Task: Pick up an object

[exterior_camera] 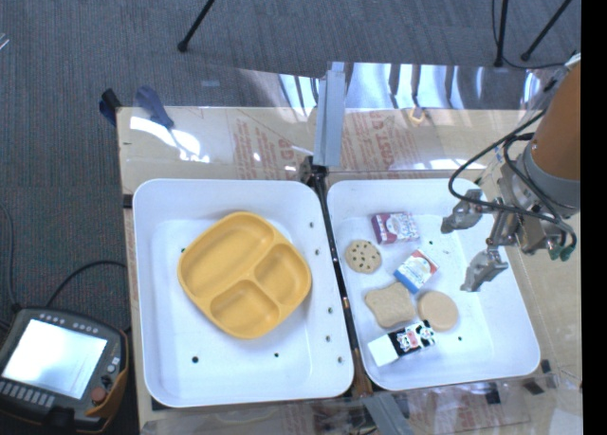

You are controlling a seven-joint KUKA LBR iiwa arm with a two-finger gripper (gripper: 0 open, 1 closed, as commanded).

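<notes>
Gripper (469, 248) spread wide open, grasping nothing, hovering over right bin (517, 329), right of blue carton (414, 270) and round cookie (437, 310).

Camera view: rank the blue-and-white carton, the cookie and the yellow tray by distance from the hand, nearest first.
1. Blue-and-white carton, right bin, just left of the hand.
2. Cookie, right bin, near the divider.
3. Yellow tray, left bin.
</notes>
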